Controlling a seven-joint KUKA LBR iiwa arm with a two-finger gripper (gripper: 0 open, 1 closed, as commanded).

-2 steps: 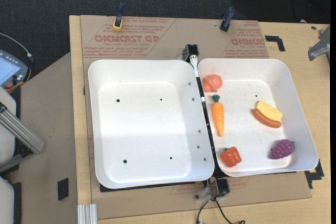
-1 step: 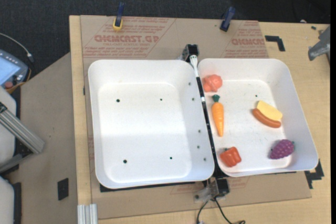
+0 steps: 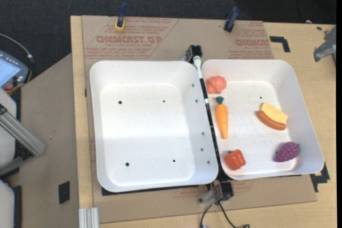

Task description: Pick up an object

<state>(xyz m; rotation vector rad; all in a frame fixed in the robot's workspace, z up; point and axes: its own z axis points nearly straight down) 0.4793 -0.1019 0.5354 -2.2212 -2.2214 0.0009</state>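
Note:
The right bin holds several toy foods. A pink lumpy piece lies at its far left corner. An orange carrot with a green top lies along the left wall below it. A red pepper-like piece sits near the front left corner. A yellow and orange bun-shaped piece rests toward the right, and a purple bunch of grapes lies at the front right. A grey part of the gripper pokes in at the right edge, outside the bin and away from all the objects.
The left bin stands beside the right one, with the two touching along a black-edged divider. Both rest on a cardboard sheet held by a yellow clamp and a blue clamp at the back.

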